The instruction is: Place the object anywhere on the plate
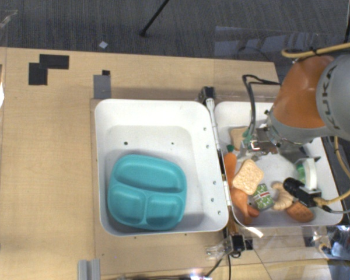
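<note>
A teal divided plate lies in the left white bin, toward its front left, with nothing on it. The right bin holds several toy foods: an orange carrot by the left wall, a tan speckled cracker, an orange-red piece, a small green and white packet, a beige lump and a brown piece. My gripper hangs low over the back of the right bin, just above and behind the cracker. The wrist hides its fingertips.
A green and white item sits near the right bin's right wall, and a tan piece shows just left of the gripper. The divider between the bins runs close to the carrot. Wooden bench surrounds both bins.
</note>
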`<action>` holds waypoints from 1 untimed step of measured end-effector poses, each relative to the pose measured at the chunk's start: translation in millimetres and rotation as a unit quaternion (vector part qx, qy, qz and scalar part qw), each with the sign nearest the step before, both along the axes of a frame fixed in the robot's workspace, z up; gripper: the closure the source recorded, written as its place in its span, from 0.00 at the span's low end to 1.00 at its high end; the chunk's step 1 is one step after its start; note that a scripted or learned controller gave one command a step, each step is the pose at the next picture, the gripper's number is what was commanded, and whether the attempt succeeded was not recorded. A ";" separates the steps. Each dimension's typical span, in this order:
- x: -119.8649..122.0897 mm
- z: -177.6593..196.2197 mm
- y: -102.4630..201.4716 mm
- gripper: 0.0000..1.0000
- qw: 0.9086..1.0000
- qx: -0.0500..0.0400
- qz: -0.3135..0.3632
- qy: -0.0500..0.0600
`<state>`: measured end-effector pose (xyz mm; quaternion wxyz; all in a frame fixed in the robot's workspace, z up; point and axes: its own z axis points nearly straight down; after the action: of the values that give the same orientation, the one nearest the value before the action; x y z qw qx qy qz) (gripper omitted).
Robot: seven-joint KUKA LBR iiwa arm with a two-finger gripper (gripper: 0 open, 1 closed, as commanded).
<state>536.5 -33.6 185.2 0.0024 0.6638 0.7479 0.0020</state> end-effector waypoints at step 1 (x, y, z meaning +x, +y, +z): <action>-33.9 -1.2 101.4 1.00 1.000 0.003 -0.015 0.003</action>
<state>502.6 67.8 184.0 -0.0018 0.6750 0.7378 0.0023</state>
